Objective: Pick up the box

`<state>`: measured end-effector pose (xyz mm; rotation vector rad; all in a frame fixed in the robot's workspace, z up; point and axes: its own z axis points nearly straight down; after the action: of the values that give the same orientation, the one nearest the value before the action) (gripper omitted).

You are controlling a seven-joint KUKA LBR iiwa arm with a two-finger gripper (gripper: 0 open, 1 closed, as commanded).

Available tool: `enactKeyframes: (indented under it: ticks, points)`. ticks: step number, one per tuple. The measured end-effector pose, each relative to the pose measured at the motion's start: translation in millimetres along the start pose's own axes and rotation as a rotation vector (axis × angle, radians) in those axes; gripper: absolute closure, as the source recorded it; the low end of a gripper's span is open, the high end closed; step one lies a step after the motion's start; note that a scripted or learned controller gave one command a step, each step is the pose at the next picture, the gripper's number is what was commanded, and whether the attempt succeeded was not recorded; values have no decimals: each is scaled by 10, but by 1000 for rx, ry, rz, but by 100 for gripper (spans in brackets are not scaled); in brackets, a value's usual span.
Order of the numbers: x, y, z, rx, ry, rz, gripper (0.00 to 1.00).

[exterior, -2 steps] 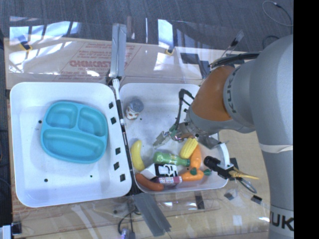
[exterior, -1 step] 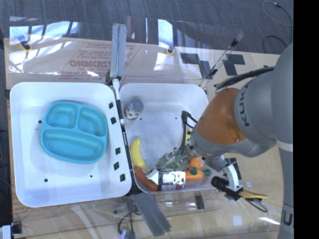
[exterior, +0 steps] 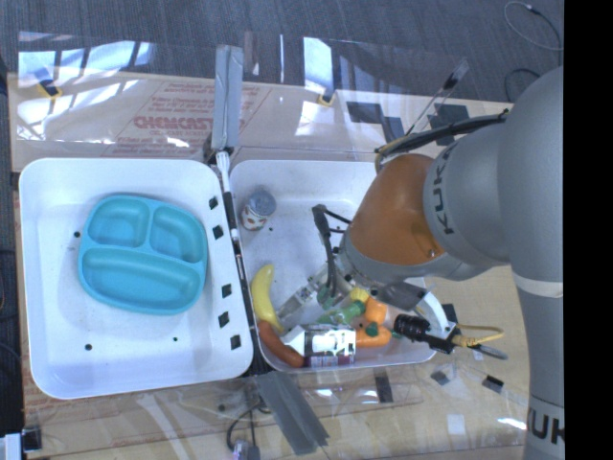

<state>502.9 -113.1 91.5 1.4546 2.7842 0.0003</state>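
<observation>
Item: small white-and-dark box [exterior: 330,344], wedged among toy food; my gripper [exterior: 330,300] hovers above, grasp indiscernible.

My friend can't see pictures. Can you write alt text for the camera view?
A grey robot arm reaches into the right bin, its gripper low among a banana, a box and other small things. The left bin holds a blue tray.
</observation>
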Motion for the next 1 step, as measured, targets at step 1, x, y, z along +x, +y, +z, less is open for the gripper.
enactKeyframes:
  ticks: [1]
  points:
    - [-4, 2, -96, 0, 0, -4, 100]
